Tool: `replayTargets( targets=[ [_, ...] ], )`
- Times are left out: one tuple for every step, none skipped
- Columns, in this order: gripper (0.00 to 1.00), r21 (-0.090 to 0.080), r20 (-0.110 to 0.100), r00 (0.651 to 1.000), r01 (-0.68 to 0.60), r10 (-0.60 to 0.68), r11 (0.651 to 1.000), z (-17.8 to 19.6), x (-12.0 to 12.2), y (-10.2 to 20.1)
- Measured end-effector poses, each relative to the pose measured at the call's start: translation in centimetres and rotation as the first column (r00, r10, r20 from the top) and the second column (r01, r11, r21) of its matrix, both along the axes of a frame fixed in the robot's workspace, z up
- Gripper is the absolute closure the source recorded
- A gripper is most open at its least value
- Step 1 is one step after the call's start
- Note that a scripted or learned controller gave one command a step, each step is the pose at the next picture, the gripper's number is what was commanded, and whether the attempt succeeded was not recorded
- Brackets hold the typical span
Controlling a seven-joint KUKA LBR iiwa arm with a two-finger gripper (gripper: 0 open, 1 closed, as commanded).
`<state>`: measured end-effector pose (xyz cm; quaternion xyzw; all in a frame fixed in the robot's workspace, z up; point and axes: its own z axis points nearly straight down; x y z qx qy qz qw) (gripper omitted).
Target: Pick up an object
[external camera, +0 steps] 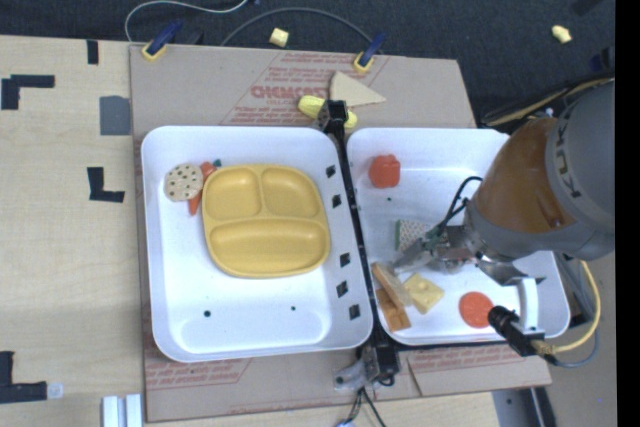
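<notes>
Right, the arm (545,190) is leaning in from the right over the right bin (440,150), its orange band facing up; the hand (420,250) is low among the clutter there, and whether it is spread or closed I cannot tell from this angle, nor can I see anything clearly caught in it; just beside it lies a small grey-green speckled piece (409,234); below that a yellow cheese wedge (424,294) sits touching a brown, layered bread-like piece (390,296) against the bin's inner wall; an orange-red disc (476,307) lies near the front edge, and a red-orange block (384,171) sits apart at the back; over in the left bin (170,315) a yellow divided plate (266,220) takes the middle, with a speckled cookie (182,181) and a small orange-and-green carrot-like toy (203,185) at its upper left corner; both bins rest on cardboard (200,85) on the table (60,245); a yellow clip (336,112) grips the seam between the bins.
</notes>
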<state>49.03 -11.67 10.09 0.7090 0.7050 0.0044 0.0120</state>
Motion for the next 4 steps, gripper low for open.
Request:
replayTargets(
  targets=[
    [0.0, 0.01, -0.023, 1.0, -0.007, 0.007, 1.0, -1.6, 4.2, 1.1],
    [1.0, 0.006, -0.017, 1.0, -0.005, 0.005, 1.0, -0.4, 4.2, 0.9],
    [0.0, 0.006, -0.017, 1.0, -0.005, 0.005, 1.0, -0.5, 4.2, 0.9],
    [0.0, 0.01, -0.02, 1.0, -0.009, 0.009, 1.0, -1.5, 11.1, 1.4]
  ],
)
